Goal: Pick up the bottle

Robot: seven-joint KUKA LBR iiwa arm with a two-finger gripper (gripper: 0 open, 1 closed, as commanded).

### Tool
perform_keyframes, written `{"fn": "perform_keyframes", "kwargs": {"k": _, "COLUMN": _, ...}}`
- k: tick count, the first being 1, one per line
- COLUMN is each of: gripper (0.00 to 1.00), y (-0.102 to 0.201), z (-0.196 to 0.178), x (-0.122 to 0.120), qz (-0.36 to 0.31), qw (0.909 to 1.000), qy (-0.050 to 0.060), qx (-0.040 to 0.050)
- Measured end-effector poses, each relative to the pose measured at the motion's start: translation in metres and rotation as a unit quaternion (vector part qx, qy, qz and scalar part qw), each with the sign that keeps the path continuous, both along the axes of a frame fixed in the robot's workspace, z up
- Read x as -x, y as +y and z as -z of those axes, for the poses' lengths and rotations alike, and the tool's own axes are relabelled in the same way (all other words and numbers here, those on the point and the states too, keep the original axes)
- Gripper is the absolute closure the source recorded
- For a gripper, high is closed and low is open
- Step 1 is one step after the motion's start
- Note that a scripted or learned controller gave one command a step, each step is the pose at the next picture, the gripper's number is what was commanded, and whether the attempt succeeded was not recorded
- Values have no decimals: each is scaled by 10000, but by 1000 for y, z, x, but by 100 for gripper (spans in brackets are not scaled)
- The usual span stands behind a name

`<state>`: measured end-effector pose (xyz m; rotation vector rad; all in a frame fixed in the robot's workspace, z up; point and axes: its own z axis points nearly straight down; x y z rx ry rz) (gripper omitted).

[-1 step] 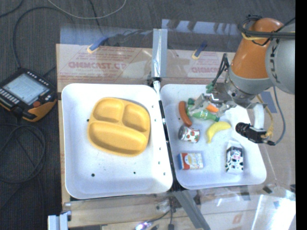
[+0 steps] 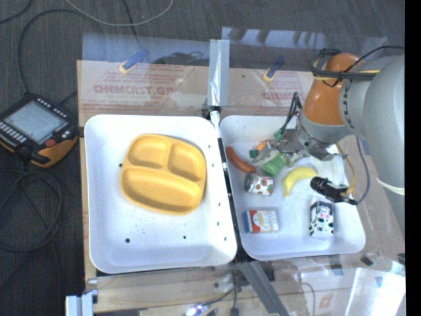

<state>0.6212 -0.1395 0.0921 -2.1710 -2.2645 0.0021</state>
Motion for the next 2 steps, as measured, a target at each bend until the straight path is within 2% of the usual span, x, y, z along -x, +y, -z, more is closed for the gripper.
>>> {"fn": "perform_keyframes", "kwargs": {"k": 1, "gripper": 100, "y": 1, "z": -5, "x": 1, "qz": 16, "qw": 10000, "qy": 20, "qx": -19}}
{"fn": "perform_keyframes", "kwargs": {"k": 2, "gripper": 100, "y": 56, "z": -87, "x": -13, "qz": 331, "qw": 9995, "qy": 13, "qx": 7}}
